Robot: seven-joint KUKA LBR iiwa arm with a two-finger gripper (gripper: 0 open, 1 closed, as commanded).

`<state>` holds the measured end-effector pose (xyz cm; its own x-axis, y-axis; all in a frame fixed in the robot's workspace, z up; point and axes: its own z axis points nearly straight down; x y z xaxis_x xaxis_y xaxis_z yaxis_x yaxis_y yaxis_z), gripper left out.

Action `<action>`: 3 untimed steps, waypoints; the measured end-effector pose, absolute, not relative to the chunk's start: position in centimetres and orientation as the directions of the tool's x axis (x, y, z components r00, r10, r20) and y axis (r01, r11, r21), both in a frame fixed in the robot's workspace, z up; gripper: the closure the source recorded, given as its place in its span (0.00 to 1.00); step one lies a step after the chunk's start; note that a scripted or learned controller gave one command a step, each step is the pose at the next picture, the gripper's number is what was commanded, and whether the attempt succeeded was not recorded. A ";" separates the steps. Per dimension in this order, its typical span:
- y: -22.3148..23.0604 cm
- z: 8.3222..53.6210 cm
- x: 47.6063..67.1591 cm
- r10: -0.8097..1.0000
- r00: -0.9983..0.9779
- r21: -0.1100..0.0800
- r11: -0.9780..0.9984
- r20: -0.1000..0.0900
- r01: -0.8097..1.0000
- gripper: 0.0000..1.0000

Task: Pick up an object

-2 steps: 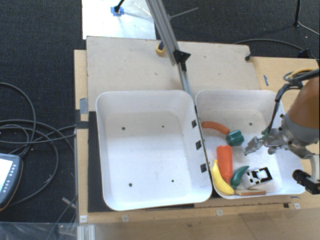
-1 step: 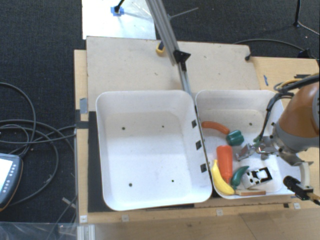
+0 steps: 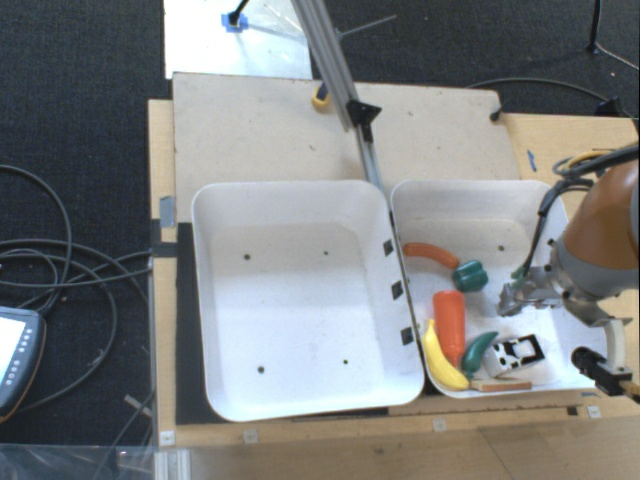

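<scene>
Orange carrot (image 3: pixel 450 325), banana (image 3: pixel 440 355) & green pepper (image 3: pixel 470 275) lie in right bin (image 3: pixel 470 200); gripper (image 3: pixel 522 296) hovers beside them, jaw state can't tell.

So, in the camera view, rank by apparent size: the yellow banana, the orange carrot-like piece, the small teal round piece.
Largest to smallest:
1. Orange carrot-like piece and yellow banana, too close to rank; the banana is partly hidden.
2. Small teal round piece, clearly smallest.

Pincer (image 3: pixel 517 298) above toy-strewn right bin (image 3: pixel 470 203)
</scene>
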<state>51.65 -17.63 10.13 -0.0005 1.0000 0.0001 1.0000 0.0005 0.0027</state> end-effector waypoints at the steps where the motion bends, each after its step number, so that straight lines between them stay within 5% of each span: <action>1: -18.7 15.8 51.9 1.000 -0.002 0.007 0.002 -0.003 1.000 1.00; 3: -19.0 25.6 52.6 1.000 -0.006 0.008 0.006 -0.003 1.000 1.00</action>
